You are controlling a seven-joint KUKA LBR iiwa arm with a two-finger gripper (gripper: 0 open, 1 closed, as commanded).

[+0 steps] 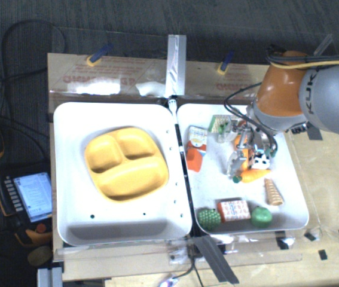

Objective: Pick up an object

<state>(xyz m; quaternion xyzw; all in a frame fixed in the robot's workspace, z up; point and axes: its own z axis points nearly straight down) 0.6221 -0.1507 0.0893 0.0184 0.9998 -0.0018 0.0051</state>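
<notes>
Two bins sit side by side on the desk (pixel 67 76). The left bin (pixel 67 214) holds a divided tray (pixel 126 162) at its middle. In the right bin (pixel 292 202), a carton (pixel 195 150) lies at the upper left, with a small packet (pixel 219 126) to its right. The gripper (pixel 241 160) sits centre-right of that bin, beside a carrot-shaped toy (pixel 253 175). A cone (pixel 272 192) lies lower right of it. Along the bottom edge, left to right, lie a bumpy ball (pixel 209 217), a box (pixel 234 210) and a round piece (pixel 262 216). The arm (pixel 289 94) enters from the upper right of the frame.
</notes>
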